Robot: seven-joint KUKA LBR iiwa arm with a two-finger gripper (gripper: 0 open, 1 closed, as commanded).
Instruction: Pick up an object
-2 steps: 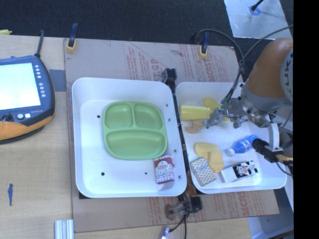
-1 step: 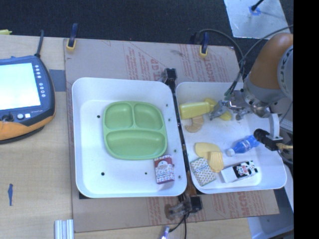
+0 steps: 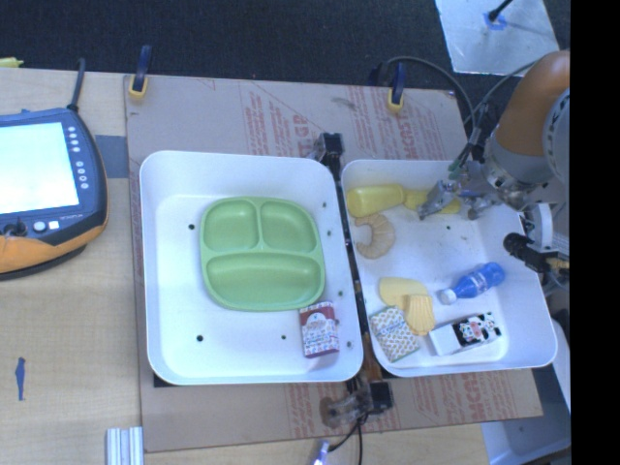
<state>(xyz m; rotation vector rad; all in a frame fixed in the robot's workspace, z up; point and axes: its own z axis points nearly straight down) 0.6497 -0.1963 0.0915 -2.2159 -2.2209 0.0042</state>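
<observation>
My gripper [image 3: 452, 204] hangs over the far part of the right bin [image 3: 523, 356], its two fingers spread apart and open with nothing visible between them. Just left of it lies a yellow banana-like toy [image 3: 375, 200], whose thin end reaches toward the left fingertip [image 3: 429, 208]. Below that is a tan croissant [image 3: 374, 235]. Toward the near side lie a yellow wedge [image 3: 399, 290], a ridged yellow piece [image 3: 420, 313], a checked pouch [image 3: 392, 333], a blue bottle [image 3: 475, 282] and a white carton with a cow print [image 3: 465, 332].
The left bin [image 3: 170, 260] holds a green divided plate [image 3: 262, 253] and a small red-brown carton [image 3: 320, 329]. A control pendant with a screen [image 3: 39, 187] lies on the bench at far left. Clamps [image 3: 330, 146] sit where the bins meet.
</observation>
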